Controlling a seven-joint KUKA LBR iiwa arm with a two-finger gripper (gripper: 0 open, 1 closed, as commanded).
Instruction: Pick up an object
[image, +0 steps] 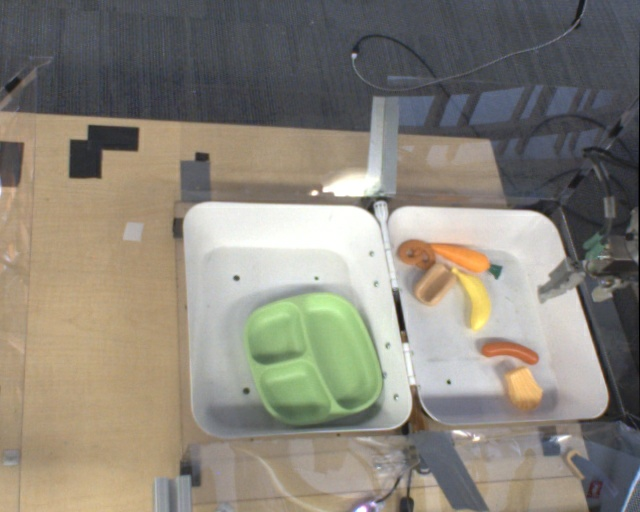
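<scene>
The right bin (450, 372) holds several toy foods. An orange carrot (462, 257) lies near its back edge, with a brown round piece (413, 252) touching its left end. Just in front of them sits a tan bread-like chunk (433, 286). A yellow banana (476, 301) lies beside that chunk, pointing toward the front. Nearer the front right are a red-orange sausage (510, 351) and a yellow-orange block (523, 389).
The left bin (230, 250) carries a green divided plate (314, 357) in its front half. A grey metal post (384, 140) rises behind the seam between the bins. Brackets and cables (600, 262) crowd the right bin's right rim.
</scene>
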